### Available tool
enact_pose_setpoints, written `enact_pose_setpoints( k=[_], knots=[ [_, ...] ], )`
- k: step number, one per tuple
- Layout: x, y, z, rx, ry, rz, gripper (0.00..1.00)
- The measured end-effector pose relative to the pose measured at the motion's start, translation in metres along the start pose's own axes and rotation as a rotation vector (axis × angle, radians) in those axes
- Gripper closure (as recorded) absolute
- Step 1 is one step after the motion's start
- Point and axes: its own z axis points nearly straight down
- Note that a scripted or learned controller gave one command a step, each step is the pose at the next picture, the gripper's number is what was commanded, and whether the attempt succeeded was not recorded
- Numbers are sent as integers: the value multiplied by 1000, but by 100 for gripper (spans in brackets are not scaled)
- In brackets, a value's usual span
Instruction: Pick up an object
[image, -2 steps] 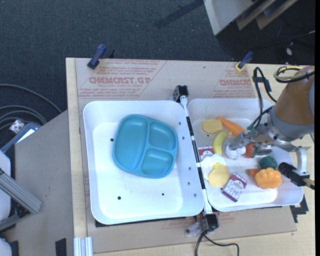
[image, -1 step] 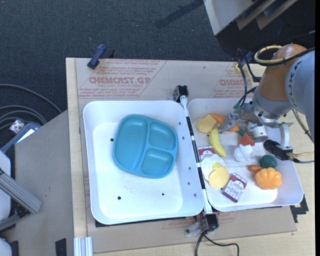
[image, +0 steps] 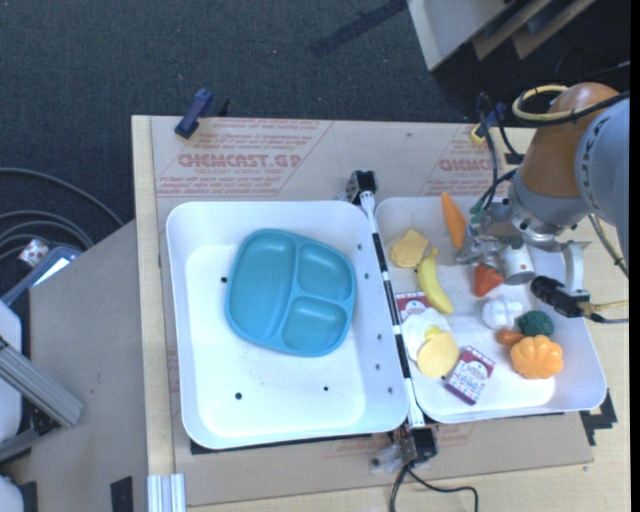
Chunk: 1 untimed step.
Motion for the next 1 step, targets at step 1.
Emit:
enact_pose_setpoints(
  k=[1],
  knots=[
    [0, 0, 0, 0, 0, 0, 0]
  ],
)
